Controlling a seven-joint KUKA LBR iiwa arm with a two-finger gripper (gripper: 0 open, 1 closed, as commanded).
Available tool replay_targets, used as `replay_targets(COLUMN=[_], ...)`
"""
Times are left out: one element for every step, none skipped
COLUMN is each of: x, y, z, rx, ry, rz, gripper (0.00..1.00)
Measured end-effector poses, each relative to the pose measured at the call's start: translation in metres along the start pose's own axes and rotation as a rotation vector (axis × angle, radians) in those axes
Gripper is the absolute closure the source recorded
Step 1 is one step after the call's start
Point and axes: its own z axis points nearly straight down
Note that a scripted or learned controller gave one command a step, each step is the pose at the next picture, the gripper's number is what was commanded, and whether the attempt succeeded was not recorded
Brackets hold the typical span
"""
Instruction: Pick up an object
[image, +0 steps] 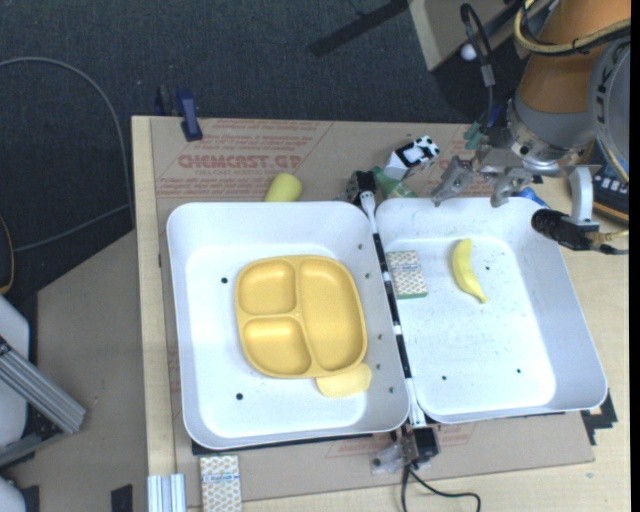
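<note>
banana (466, 269) in right bin (520, 380), fingers (452, 180) apparently spread, above its far rim

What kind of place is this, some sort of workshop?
Probably a robotics lab test bench: a robot arm reaches over two white bins, toy-like props such as a banana and yellow divided plate lie inside, and cables trail about.

We see the arm (572, 70) cut off at the top right edge. The tray (300, 315) hides part of a yellow piece (345, 381). The gripper's (478, 180) fingers blur together.
</note>
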Motion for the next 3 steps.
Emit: replay_targets(x=[-0.047, -0.025, -0.024], y=[-0.006, -0.028, -0.027], z=[0.095, 0.145, 0.134], rx=[0.002, 0.0, -0.003], ry=[-0.001, 0.0, 0.0], rz=[0.002, 0.0, 0.001], gripper=[0.0, 0.0, 1.0])
